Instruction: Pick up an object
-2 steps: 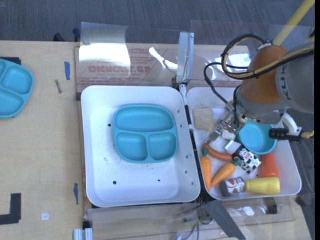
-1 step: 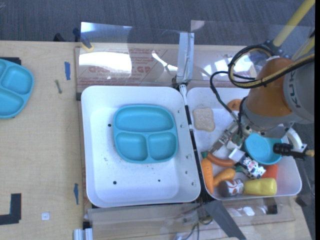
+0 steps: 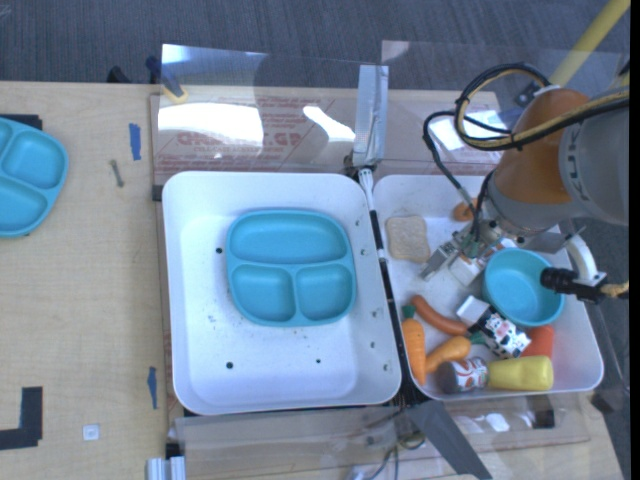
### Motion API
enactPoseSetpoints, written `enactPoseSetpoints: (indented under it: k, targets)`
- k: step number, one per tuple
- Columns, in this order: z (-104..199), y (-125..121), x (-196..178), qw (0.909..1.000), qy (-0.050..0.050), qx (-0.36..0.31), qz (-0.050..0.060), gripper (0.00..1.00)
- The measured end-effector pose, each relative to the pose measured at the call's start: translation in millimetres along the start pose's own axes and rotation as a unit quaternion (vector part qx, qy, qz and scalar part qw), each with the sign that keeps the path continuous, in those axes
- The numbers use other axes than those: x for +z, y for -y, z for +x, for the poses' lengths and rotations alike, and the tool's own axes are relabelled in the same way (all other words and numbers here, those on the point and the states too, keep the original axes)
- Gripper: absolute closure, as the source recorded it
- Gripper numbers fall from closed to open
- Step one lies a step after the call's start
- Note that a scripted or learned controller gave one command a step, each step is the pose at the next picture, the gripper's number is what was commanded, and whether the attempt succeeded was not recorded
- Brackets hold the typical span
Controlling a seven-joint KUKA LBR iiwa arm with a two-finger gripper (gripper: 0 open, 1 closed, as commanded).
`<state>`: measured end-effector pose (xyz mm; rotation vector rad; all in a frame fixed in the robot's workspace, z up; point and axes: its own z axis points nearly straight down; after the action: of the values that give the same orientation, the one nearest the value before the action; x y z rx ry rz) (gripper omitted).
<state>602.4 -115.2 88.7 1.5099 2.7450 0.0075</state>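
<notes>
Nearest the camera, along the front wall of the right-hand shallow white bin (image 3: pixel 585 373), lies a row of small things: a yellow plastic block (image 3: pixel 520 372), a small red-and-white can (image 3: pixel 468 373), an orange toy carrot (image 3: pixel 414 346) and an orange-red sausage-shaped piece (image 3: pixel 440 315). Behind them sit a round blue plastic bowl (image 3: pixel 520 286) and a pale tan slice of bread (image 3: pixel 407 236).

The grey arm's hand (image 3: pixel 466 251) hangs low between the bread and the bowl, over a spot of bare bin floor; whether it is open or closed cannot be made out, and nothing is visibly held. This looks like the reach-down step, with no grasp made yet. The next move calls for settling squarely on one item, most likely the bread or the bowl rim just beside it.

Room is tight: the bowl crowds one side and the bin's dividing wall stands near the other. The left white bin (image 3: pixel 190 368), holding a blue three-compartment plastic tray (image 3: pixel 290 266), has open floor all round.
</notes>
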Motion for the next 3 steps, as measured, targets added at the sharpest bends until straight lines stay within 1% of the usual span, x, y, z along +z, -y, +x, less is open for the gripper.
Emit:
enactPoseSetpoints:
  k: [1,2,3]
  targets:
    - [-69.5,-22.2,1.5,0.9985,-0.013,0.051,0.012,0.00]
    - [-8.1,-20.4,0.8,0.9998,-0.001,0.018,0.002,0.00]
    - [3.0,102.8,-29.0,0.9990,0.002,0.045,0.000,0.00]
